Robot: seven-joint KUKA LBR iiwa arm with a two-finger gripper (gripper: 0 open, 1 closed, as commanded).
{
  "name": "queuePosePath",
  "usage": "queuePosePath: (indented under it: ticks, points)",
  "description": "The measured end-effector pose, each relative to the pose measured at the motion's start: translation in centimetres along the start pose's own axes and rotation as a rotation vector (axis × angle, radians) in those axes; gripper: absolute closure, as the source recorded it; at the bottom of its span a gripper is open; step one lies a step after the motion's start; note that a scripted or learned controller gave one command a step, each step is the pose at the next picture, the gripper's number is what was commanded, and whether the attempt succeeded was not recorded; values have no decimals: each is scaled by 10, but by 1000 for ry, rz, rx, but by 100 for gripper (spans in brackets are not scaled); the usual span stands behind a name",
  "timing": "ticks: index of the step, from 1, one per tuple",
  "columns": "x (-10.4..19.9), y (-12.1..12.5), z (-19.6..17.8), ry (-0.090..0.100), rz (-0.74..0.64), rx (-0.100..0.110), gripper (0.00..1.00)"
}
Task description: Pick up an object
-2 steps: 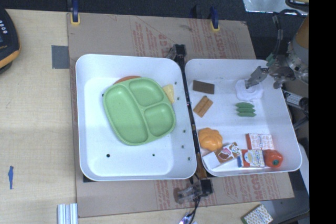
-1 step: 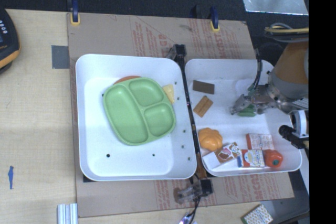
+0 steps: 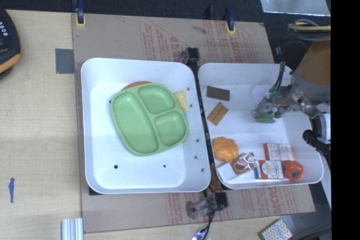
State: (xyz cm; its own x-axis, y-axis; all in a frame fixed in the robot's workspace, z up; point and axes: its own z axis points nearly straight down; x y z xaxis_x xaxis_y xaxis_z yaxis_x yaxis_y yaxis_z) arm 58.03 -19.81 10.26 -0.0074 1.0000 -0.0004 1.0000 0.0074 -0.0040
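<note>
Tool (image 3: 269, 108) low in my right bin (image 3: 247, 73), down on a green item (image 3: 264, 117) there to grab it; can't tell if it's gripped. Other items sit apart, near the front.

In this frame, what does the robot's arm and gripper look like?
The arm enters from the right: a rounded grey body with an orange band above the wrist. The gripper at its end is a compact grey metal assembly, with a thin dark cable running up from it. Black fittings sit lower on the right.
</note>
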Motion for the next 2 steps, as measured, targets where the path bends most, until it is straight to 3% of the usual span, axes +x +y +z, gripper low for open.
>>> queuePosePath:
  ticks: [1, 2]
  points:
    - [14, -59, -10, 2, 3, 4, 100]
    - [86, 5, 11, 0, -5, -5, 100]
